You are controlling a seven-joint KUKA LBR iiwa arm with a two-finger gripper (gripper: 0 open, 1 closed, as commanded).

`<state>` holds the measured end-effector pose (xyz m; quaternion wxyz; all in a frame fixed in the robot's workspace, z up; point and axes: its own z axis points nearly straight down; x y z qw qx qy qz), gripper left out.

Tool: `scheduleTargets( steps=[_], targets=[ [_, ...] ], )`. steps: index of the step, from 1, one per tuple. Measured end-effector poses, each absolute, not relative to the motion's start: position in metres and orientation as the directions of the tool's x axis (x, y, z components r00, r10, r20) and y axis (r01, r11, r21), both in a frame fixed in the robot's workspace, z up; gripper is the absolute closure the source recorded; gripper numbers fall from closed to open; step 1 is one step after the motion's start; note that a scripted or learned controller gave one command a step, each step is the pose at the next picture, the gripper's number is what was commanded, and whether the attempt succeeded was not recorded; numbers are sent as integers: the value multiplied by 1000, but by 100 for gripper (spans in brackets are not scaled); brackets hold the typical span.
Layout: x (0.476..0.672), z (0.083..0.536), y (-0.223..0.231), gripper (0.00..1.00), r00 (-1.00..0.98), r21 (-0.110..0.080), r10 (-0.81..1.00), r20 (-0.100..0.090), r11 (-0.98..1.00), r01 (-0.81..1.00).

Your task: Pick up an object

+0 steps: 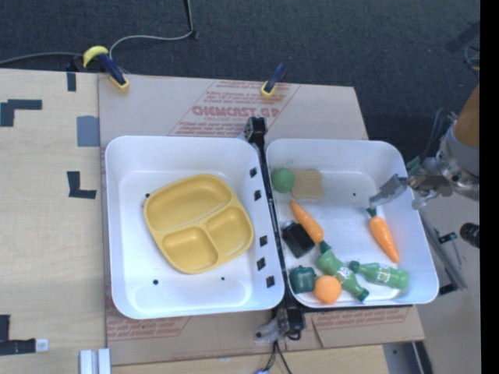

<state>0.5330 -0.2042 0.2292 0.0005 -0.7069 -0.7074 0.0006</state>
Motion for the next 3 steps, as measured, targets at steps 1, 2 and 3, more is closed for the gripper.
scheduleTargets(
  steps=[1,2,3],
  targets=[
    [575,130,-123,0,-2,-3,1000,1,2,1000],
    [541,86,-99,0,0,3,1000,-1,0,1000],
    [542,96,-100,100,1,5,1000,-4,0,1000]
  ],
)
